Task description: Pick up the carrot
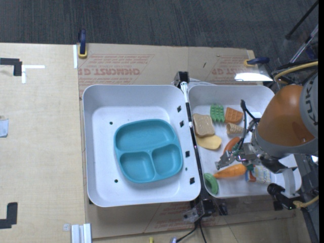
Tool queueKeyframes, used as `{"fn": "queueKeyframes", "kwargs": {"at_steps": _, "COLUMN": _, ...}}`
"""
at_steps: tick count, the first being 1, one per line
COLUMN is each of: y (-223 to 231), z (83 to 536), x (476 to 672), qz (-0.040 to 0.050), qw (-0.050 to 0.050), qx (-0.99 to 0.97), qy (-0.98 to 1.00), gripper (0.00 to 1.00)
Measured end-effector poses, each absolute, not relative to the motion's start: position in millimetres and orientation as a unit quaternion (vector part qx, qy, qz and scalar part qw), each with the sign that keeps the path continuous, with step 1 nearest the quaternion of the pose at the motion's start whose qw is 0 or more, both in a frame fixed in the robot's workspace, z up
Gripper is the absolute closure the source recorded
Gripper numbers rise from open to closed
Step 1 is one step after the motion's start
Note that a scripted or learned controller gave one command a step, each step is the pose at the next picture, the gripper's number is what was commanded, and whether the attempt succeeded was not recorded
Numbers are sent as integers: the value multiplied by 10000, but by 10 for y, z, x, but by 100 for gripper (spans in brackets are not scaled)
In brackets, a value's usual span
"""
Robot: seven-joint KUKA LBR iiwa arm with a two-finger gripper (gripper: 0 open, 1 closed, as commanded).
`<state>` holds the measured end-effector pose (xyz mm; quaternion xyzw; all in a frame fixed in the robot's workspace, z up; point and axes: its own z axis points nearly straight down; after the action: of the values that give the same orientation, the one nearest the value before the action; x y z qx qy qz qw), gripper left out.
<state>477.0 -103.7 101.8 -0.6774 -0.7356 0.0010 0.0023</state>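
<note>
The carrot (pixel 231 171) is orange with a green leafy top (pixel 210 183). It lies flat near the front of the right bin (pixel 263 91), with the leafy end pointing left. My gripper (pixel 230 160) hangs low just above and behind the carrot, close to it. The grey arm with its orange band (pixel 286 116) comes in from the right and hides the right part of that bin. I see nothing lifted off the bin floor.
The right bin also holds a bread slice (pixel 203 125), a yellow piece (pixel 211 143), a green toy (pixel 217 113), an orange waffle-like piece (pixel 233 115) and a red-orange piece (pixel 232 145). A teal divided plate (pixel 148 150) sits in the left bin (pixel 96 151).
</note>
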Motion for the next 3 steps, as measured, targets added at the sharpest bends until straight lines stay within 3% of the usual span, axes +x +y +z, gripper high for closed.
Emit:
{"fn": "queueKeyframes", "kwargs": {"at_steps": 1, "y": -1242, "z": 917, "x": 4781, "qz": -2, "qw": 8, "qx": -5445, "qy": -8388, "gripper": 0}}
{"fn": "queueKeyframes", "kwargs": {"at_steps": 2, "y": -1248, "z": 1008, "x": 4802, "qz": -11, "qw": -8, "qx": -5477, "qy": -8366, "gripper": 100}}
{"fn": "queueKeyframes", "kwargs": {"at_steps": 3, "y": -1248, "z": 1008, "x": 4801, "qz": -10, "qw": -8, "qx": -5472, "qy": -8370, "gripper": 0}}
